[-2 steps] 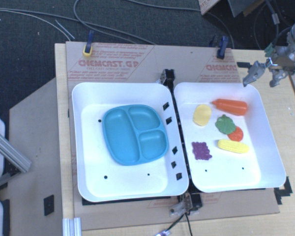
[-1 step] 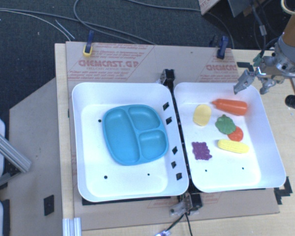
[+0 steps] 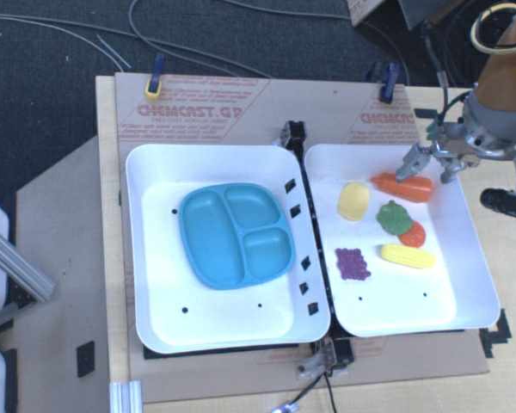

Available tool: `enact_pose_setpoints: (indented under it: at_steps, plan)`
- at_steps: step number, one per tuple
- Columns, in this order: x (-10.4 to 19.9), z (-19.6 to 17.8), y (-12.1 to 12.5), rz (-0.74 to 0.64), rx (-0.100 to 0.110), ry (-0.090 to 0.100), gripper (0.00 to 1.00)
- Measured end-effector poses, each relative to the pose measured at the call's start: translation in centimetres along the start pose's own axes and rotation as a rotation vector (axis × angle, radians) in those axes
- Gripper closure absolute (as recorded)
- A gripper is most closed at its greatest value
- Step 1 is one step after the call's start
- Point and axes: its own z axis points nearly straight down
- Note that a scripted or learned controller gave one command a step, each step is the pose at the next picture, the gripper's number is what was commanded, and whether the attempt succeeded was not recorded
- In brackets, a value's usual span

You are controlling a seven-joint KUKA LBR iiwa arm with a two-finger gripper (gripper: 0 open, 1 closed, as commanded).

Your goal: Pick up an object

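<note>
So on the table there are 2 white bins side by side. The left bin has a blue divided plate lying flat in the middle, 3 compartments, tilted a bit relative to the bin walls. A row of black clips runs down the seam between the bins.

The right bin has all the toy food. Going across: a purple grape bunch toward the front, a yellow lemon-ish piece behind it, then a green leafy thing touching a red piece, with a yellow corn cob just in front of those. Back right is an orange carrot lying on its side.

The pincer sits right over the carrot with its fingers spread apart, 1 tip touching or just above the carrot's top edge, the other out past its right end. Nothing's clamped between them. The arm comes in from the right, orange band above the wrist.
</note>
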Motion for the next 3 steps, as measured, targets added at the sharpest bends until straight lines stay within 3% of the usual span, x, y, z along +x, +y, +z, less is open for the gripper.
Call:
enact_pose_setpoints:
  at_steps: [1, 2, 3]
  plan:
    - [0.0, 5.4, -1.1, 0.0, 0.002, 0.0, 0.0]
    - [0.0, 3.9, -0.8, -0.001, -0.008, -0.002, 1.0]
    - [0.4, -0.6, -0.6, -0.001, -0.011, -0.003, 1.0]
